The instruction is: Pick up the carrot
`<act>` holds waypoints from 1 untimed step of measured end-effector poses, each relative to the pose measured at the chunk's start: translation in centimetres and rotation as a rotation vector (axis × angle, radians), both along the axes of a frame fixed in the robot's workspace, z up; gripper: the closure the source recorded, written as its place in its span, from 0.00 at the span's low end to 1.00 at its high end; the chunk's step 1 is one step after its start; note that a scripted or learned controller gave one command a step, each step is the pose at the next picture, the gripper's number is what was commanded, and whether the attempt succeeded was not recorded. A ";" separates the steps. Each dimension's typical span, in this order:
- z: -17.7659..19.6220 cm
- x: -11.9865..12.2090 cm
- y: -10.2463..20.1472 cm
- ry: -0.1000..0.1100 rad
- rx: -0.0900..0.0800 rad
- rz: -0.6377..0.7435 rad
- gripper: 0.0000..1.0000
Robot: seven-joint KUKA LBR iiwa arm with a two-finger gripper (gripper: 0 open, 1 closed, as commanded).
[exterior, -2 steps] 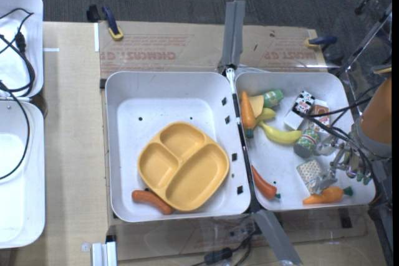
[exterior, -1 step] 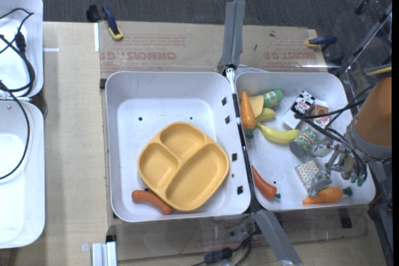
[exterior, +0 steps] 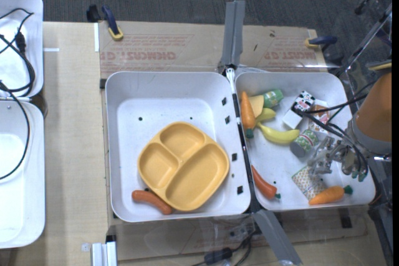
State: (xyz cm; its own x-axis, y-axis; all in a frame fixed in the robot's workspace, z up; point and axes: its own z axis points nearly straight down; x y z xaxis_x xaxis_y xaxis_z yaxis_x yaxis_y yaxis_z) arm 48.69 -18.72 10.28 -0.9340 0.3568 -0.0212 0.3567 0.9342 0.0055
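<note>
**A:** From the camera above the bench, what do you count?

**B:** 2 white bins side by side. The left bin [exterior: 121, 134] holds 1 yellow divided plate [exterior: 182, 165] with 3 compartments, and 1 sausage [exterior: 151, 200] lying against the plate's near-left edge.

**A:** And the right bin?

**B:** The right bin [exterior: 283, 75] is the crowded one. I count 3 orange carrot-like pieces: 1 upright carrot [exterior: 247, 110] along the bin's left wall, 1 slanted carrot [exterior: 264, 184] low by the same wall, and 1 front carrot [exterior: 327, 195] near the front right corner. There is also 1 banana [exterior: 278, 133], 1 green can [exterior: 272, 98] beside the upright carrot, 1 grey can [exterior: 303, 142], 1 black-and-white carton [exterior: 303, 103] and 1 patterned packet [exterior: 305, 182].

**A:** Where is your gripper?

**B:** My gripper [exterior: 324, 159] sits low in the right bin, between the grey can and the front carrot, just above that carrot. The metal parts and cables blur together there, so I cannot tell how far my tool is spread, and I see no carrot in it.
</note>
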 end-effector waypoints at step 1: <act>0.0 0.0 0.0 0.000 0.000 0.001 0.00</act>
State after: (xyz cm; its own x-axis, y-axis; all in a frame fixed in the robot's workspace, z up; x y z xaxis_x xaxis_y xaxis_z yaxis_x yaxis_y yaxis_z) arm 48.68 -18.71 10.27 -0.9341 0.3563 -0.0207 0.3563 0.9344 0.0056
